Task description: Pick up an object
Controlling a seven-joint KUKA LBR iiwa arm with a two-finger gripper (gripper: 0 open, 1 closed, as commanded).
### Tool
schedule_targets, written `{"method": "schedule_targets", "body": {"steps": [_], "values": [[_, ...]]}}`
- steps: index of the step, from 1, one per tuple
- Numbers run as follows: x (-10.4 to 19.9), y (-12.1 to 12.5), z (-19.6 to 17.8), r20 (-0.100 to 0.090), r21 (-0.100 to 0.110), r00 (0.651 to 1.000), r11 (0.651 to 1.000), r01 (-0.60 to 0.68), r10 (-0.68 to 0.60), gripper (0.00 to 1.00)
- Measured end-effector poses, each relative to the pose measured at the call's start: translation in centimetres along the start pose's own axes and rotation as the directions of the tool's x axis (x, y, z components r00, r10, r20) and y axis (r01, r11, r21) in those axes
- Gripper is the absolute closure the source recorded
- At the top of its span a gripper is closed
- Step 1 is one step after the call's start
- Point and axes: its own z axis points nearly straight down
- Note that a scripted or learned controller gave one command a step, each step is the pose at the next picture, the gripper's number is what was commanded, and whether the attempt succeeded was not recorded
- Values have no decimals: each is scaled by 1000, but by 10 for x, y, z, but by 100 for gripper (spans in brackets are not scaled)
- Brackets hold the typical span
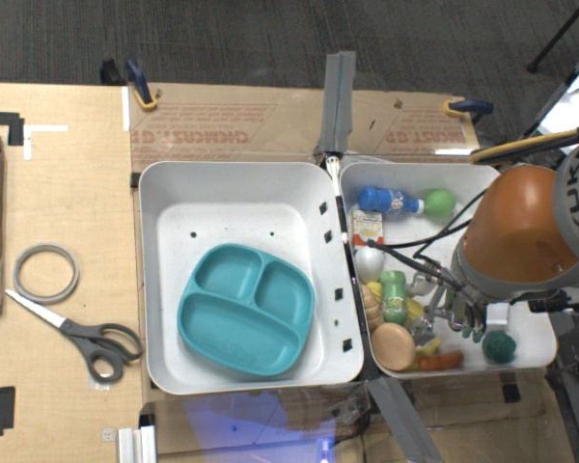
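The right bin (420,170) holds several small things: a blue bottle (382,200), a green ball (440,202), a green can (394,295), a tan egg-shaped piece (394,345), an orange carrot-like piece (438,361) and a dark green ball (500,345). My gripper (442,313) hangs low in this bin, just right of the green can and above the carrot piece. The orange wrist band (517,228) and cables cover much of it. Nothing shows between its fingers from here.
The left bin (234,179) holds a teal divided tray (247,309). On the wooden bench to the left lie scissors (82,334) and a tape roll (45,272). Clamps and cardboard stand behind the bins.
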Motion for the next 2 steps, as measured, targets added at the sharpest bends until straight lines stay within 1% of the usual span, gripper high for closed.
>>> {"method": "schedule_targets", "body": {"steps": [1,2], "values": [[0,-3,0,-2,0,1000,1000,-27,27,0],[1,0,0,-2,1,999,999,-41,41,0]]}}
